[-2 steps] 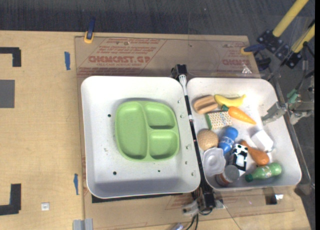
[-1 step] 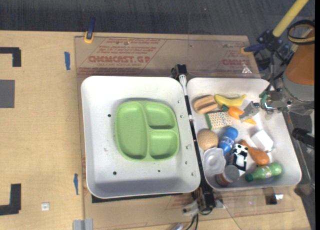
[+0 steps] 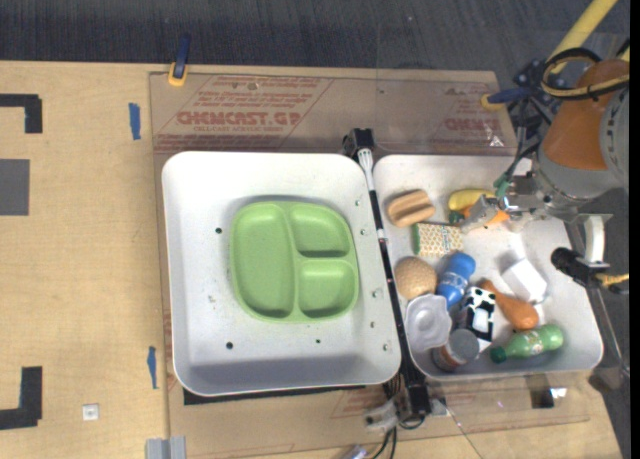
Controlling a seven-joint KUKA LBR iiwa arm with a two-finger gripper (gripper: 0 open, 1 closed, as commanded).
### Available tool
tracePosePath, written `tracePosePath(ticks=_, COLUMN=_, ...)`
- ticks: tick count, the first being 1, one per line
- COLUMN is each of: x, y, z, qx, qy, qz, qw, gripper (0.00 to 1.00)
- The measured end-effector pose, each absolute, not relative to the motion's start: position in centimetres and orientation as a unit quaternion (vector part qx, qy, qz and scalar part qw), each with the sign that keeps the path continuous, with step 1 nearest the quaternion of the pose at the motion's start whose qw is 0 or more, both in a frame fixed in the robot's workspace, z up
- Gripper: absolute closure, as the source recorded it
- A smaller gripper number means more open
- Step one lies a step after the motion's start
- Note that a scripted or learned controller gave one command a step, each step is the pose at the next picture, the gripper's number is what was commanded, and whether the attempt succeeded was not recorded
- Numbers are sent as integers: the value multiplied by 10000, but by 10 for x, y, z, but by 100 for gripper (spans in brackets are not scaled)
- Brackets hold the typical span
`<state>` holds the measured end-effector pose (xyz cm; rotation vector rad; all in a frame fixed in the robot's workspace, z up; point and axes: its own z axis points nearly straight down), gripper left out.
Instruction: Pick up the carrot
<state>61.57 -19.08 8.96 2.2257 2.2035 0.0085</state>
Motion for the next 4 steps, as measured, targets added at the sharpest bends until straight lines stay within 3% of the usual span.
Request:
tracePosePath(ticks=1, x=617, y=-192, z=101, qx=7099, qy=7042, qz=21, qw=80, gripper=100)
tracePosePath(ticks=2, x=616, y=-192, z=100, qx=7100, qy=7042, qz=18, qw=76, gripper=0)
tracePosePath(ticks=3, x=661, y=-206, z=89, qx=7692, qy=6385, qz=-33, qw=-233, gripper=0)
tracePosePath(ticks=4, x=659, y=-203, z=89, qx=8221, qy=5683, qz=-106, qw=-319, gripper=0)
